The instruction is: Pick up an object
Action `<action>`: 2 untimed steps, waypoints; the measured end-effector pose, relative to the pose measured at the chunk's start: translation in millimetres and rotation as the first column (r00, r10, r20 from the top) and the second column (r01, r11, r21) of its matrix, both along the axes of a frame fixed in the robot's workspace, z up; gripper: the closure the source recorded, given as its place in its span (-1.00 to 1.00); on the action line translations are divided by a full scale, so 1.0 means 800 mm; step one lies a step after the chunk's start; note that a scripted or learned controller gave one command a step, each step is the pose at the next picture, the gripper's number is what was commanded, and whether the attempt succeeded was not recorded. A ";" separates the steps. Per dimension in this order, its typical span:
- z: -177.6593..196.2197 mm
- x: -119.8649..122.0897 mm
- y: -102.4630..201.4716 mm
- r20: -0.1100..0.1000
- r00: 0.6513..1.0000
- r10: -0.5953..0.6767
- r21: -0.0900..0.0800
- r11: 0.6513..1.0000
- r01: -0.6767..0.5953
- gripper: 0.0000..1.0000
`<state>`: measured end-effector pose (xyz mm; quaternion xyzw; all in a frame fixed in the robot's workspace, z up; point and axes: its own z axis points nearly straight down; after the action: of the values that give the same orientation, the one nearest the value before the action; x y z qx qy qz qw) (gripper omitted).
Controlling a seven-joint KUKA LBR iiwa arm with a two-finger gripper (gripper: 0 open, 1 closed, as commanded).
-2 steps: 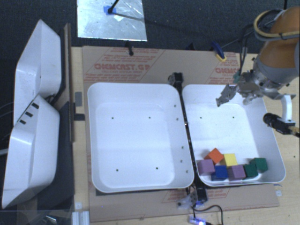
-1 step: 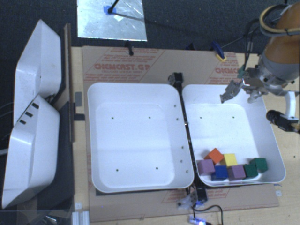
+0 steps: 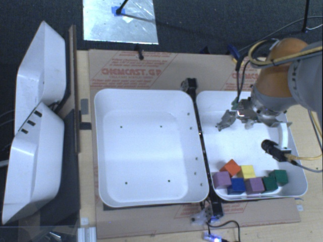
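Observation:
Several small blocks lie clustered at the near edge of the right bin: an orange one, a yellow one, two purple ones, a blue one and green ones. My gripper hangs over the upper middle of that bin, well behind the blocks, its metal fingers pointing left. Nothing shows between the fingers.
The left bin sits beside the right one, with a black divider between them. White bin lids lean at the far left. A shiny metal sheet lies beyond the bench. Cables run along the right side.

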<state>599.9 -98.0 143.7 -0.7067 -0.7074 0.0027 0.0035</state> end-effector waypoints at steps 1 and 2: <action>-0.075 0.062 -0.033 0.005 1.000 -0.001 -0.001 1.000 0.001 -1.00; -0.071 0.092 -0.122 0.011 1.000 -0.005 -0.003 1.000 0.005 -1.00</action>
<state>673.4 -195.5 87.2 -0.7085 -0.7057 0.0000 -0.0013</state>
